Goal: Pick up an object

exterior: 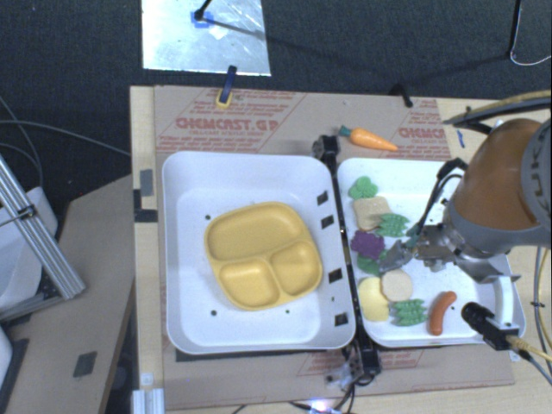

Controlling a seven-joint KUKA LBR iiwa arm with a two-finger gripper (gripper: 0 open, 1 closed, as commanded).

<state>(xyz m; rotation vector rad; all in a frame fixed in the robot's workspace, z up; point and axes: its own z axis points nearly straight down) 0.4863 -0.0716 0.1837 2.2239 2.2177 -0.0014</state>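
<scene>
The right white bin [431, 172] holds several toy foods: a green leafy piece [363, 186], a beige bread slice [371, 211], a second green piece [394, 225], purple grapes [367, 245], a round beige slice [398, 285], a pale yellow fruit [372, 299], a green vegetable [408, 312] and a red sausage [440, 311]. My gripper [395, 254] hangs low in the middle of this bin. It is just right of the grapes and above the round slice. The arm's orange band [500, 179] hides the bin's right side.
The left white bin [185, 231] bears a yellow divided plate [261, 254]. An orange carrot [369, 139] lies on the cardboard behind the right bin. A black clip [326, 147] sits where the bins meet. Metal framing [34, 240] stands at the far left.
</scene>
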